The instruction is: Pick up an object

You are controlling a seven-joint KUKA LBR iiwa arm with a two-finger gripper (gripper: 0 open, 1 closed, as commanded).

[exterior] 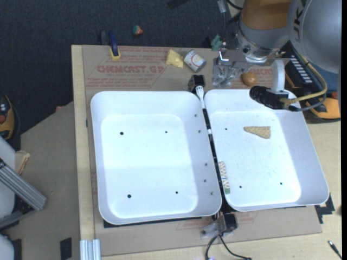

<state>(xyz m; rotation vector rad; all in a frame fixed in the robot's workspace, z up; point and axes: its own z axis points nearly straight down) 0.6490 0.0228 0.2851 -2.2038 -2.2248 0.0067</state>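
Left shallow white plastic bin (103,145): bare floor.
Right shallow white plastic bin (303,167): tan wedge-shaped piece (257,131) lying toward its far side.
Metal pincer (225,72): beyond the right bin's far rim, above the surface; grip state cannot be told.

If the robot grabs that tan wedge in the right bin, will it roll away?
Probably not: the wedge looks flat and lies flush on the bin floor, so it should slide rather than roll. It looks thin and small, so likely light, and hard to pinch.
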